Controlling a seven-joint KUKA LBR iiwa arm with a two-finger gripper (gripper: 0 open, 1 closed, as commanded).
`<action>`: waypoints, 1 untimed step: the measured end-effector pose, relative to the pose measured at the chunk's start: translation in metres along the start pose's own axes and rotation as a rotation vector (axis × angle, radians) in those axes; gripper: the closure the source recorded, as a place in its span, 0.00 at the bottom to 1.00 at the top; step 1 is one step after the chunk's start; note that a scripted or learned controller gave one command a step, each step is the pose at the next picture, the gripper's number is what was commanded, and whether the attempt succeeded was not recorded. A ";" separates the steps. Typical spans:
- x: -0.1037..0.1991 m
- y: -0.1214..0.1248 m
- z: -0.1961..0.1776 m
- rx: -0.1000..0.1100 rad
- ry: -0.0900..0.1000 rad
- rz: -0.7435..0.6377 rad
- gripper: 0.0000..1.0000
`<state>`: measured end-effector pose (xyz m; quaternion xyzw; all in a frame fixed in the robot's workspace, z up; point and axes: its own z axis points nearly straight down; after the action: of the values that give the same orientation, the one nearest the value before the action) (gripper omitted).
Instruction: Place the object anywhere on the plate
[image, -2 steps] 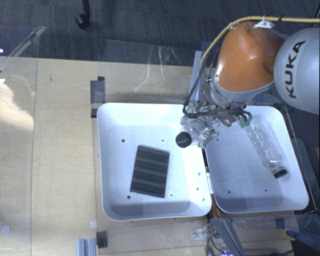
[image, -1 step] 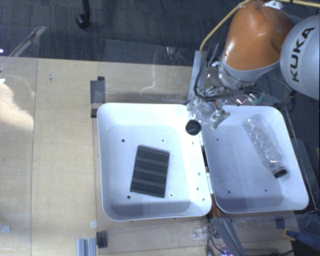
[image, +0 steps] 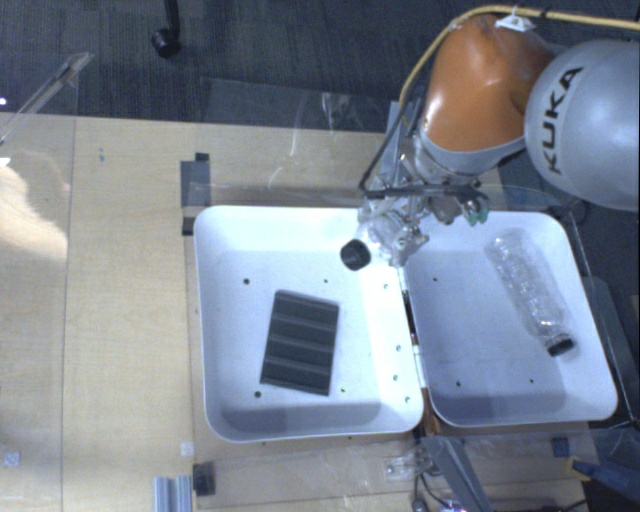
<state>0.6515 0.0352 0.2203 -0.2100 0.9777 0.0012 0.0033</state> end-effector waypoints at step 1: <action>0.014 0.052 -0.004 0.001 -0.002 -0.208 1.00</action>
<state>0.6176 0.0773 0.2243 -0.3105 0.9506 0.0007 0.0044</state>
